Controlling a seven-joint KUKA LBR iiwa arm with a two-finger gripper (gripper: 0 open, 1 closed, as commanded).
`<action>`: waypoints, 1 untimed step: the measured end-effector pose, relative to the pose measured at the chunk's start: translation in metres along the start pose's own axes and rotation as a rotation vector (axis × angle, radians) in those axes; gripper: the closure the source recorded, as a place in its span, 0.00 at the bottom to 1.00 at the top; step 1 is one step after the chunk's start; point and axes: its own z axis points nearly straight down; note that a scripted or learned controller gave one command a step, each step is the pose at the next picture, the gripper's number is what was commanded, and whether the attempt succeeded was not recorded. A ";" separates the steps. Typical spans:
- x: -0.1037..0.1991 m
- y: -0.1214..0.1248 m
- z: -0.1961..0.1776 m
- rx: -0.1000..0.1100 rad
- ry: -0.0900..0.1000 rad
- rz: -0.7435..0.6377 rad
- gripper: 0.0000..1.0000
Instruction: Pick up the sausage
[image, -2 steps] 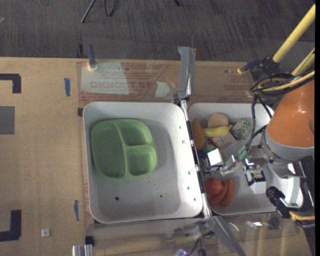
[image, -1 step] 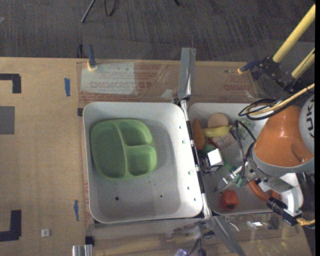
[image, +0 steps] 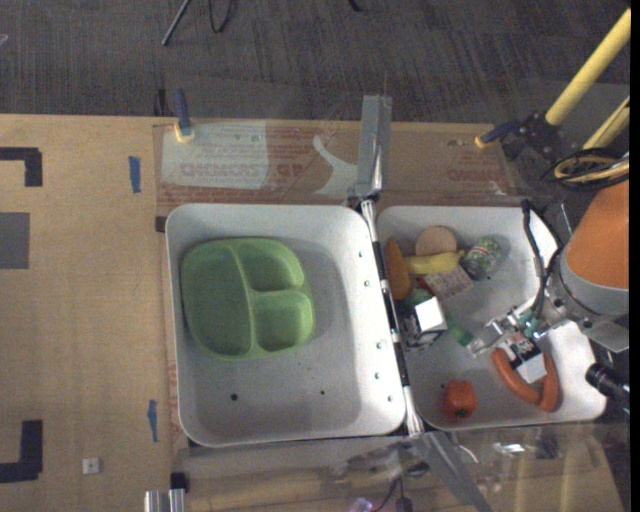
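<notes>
Sausage (image: 522, 382) right under the end effector (image: 520, 335) looks like smooth, glossy orange plastic. Both white bins (image: 290, 420) are matt plastic, the green plate (image: 250, 295) far off to its left too. Tabletop (image: 80, 300) looks like plain matt cardboard.

Single fixed cam, mounted above the worktop (image: 80, 300), looking down at a slant. Far enough back to frame both white bins whole: left bin (image: 200, 415) near centre, right bin (image: 575, 405) toward 3 o'clock. Floor strip (image: 300, 50) runs across 12 o'clock, so the lens tilts that way. Arm (image: 600, 250) enters at 3 o'clock. No second view, nothing overlapping.
</notes>
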 end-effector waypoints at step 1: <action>-0.045 -0.031 0.067 0.000 0.000 0.035 0.00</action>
